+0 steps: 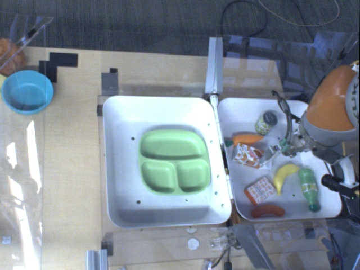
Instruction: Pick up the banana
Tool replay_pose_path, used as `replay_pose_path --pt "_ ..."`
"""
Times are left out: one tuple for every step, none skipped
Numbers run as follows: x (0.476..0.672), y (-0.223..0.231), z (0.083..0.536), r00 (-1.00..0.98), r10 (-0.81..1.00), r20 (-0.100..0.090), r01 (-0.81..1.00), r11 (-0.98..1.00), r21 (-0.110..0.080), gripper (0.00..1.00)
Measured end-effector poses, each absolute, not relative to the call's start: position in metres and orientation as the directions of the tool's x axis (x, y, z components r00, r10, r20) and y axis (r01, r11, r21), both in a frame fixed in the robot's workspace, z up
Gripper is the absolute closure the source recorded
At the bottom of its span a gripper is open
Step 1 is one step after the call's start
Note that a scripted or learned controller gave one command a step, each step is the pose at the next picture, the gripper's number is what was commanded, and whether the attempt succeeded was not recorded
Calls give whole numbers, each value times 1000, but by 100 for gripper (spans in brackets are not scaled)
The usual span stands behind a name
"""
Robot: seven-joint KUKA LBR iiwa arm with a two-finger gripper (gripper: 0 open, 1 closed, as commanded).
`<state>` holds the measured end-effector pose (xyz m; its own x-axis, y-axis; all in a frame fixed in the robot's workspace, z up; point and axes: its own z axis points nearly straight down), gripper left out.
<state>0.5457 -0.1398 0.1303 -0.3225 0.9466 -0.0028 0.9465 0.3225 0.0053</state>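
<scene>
Wooden bench, right bin: banana beside green bottle. Gripper just beyond; grip state indeterminate. Advise descending squarely over banana, clear of bottle.

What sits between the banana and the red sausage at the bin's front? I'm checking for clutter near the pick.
In the camera view, an orange-and-white box lies between the banana and the red sausage.

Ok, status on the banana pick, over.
Pincer low in right bin, just above banana. Banana lying flat, not held. Green bottle close on its right, red carton on its left.
</scene>
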Motion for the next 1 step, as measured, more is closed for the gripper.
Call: replay_pose_path --pt "504 -143 89 -427 904 -8 904 427 13 0"
